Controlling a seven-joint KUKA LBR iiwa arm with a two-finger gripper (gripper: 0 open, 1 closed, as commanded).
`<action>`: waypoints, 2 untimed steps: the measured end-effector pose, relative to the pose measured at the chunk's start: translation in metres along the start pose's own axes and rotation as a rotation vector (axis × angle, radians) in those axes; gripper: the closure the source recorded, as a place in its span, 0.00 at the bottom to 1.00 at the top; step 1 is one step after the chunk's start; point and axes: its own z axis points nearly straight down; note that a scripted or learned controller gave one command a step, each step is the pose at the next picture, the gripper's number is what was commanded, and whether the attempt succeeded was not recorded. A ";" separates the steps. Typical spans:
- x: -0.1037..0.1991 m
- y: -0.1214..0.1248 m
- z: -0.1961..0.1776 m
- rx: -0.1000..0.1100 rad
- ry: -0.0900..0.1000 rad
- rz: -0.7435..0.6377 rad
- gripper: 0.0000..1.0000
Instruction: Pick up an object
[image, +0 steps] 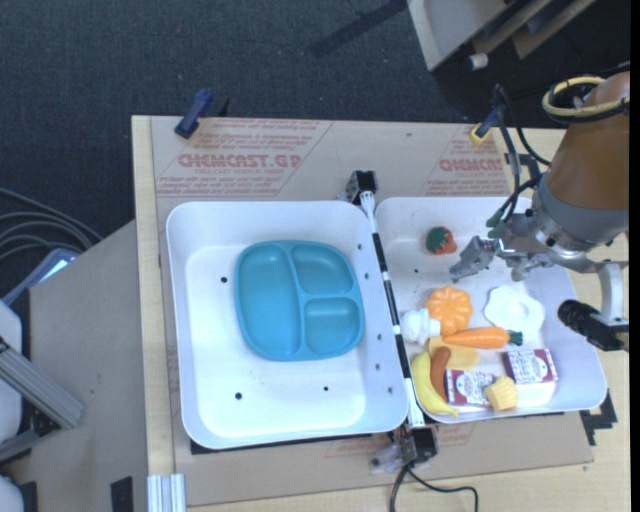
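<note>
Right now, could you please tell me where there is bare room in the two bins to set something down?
The left bin has bare floor all around the blue divided plate, widest below it. The right bin is bare only at its top left, beside the strawberry; its lower half is crowded with toy food, banana to cartons.

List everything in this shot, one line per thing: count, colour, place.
bins: 2, white, side by side on the bench
divided plate: 1, blue, left bin
strawberry: 1, red with green top, right bin, far end
pumpkin: 1, orange, right bin
fried egg: 1, white, right bin
carrot: 1, orange, right bin
banana: 1, yellow, right bin, near end
cartons: 2, red and white, right bin, near end
clamps: 2, blue, bench's far edge
gripper: 1, grey, above right bin
</note>
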 end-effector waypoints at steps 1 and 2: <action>-0.012 -0.006 0.123 0.000 0.000 0.001 0.00; -0.011 -0.004 0.111 -0.006 0.000 0.002 1.00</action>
